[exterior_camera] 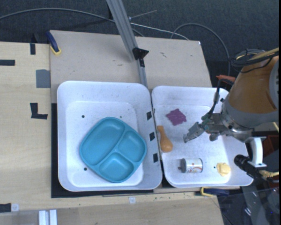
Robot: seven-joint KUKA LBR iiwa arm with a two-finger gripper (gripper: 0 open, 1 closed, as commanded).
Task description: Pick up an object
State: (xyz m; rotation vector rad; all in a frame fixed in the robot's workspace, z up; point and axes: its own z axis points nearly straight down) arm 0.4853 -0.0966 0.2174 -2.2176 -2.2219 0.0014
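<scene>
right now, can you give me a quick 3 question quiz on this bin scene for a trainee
1. True or false: the blue divided plate lies in the left bin.
2. Multiple choice: which thing lies nearest the divider between the bins? A) the purple piece B) the orange pear-shaped toy C) the small yellow object
3. Fill in: the silver can lies on its ____ near the front of the right bin.

Key: 1 true. 2 B. 3 side. The gripper hangs over the middle of the right bin, above bare floor between the purple piece and the can, holding nothing.
</scene>
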